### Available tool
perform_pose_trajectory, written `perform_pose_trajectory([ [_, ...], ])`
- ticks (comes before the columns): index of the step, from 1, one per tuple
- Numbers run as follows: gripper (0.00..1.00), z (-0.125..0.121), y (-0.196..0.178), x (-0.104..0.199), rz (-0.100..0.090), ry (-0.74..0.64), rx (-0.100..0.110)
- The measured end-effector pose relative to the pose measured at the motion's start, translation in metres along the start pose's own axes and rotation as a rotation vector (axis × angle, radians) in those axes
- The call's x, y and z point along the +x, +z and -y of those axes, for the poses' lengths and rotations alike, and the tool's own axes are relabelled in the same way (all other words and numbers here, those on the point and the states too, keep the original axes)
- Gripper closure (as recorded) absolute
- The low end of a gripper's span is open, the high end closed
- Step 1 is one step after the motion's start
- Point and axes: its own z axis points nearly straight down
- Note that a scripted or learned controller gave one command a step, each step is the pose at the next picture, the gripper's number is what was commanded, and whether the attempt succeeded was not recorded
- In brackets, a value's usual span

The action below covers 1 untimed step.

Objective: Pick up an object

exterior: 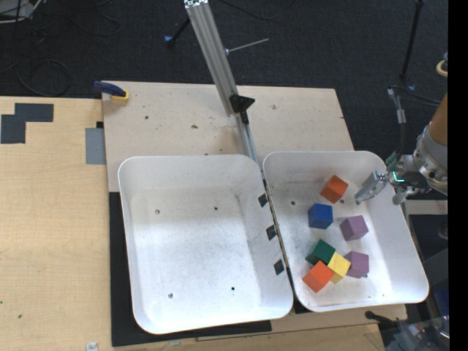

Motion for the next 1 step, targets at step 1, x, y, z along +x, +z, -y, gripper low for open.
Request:
perform_pose_trajectory([
  [1,0.0,-0.0007,0.0583,-0.0087,-0.001,0.001,0.006],
])
